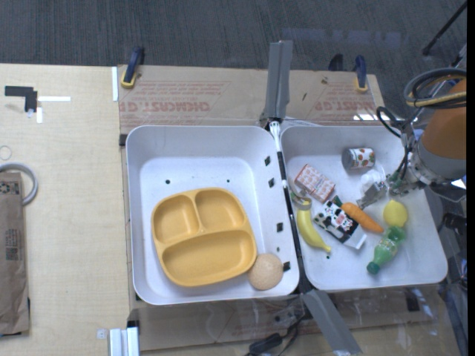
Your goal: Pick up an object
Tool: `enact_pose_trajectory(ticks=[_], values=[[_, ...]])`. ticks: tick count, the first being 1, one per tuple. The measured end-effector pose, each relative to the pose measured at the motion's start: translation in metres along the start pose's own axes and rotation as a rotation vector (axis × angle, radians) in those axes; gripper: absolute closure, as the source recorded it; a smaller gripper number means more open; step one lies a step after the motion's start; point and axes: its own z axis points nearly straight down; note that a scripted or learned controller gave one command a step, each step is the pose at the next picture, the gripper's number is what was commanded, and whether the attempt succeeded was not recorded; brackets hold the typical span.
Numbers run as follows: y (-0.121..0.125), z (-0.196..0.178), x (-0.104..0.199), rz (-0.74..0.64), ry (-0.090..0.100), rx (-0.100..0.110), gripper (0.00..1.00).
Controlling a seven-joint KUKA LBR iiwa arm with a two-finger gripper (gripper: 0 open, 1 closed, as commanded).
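Arm is hovering low in the right bin point(438, 269), jaws point(373, 193) state unreadable, approaching the carrot point(361, 217); next move needs a clean descent between carrot and lemon point(395, 213).

Bench point(67, 169) setup, light wood top

Two white bins: one point(141, 199) well left of the gripper point(375, 193), other point(434, 262) right underneath it. Cardboard sheet point(185, 99) behind, brown paper bag point(11, 251) far left.
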Motion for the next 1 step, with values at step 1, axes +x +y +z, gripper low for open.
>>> enact_pose_trajectory(ticks=[1], values=[[-0.0148, 0.0015, 0.0525, 0.681, 0.0, 0.005, 0.0]])
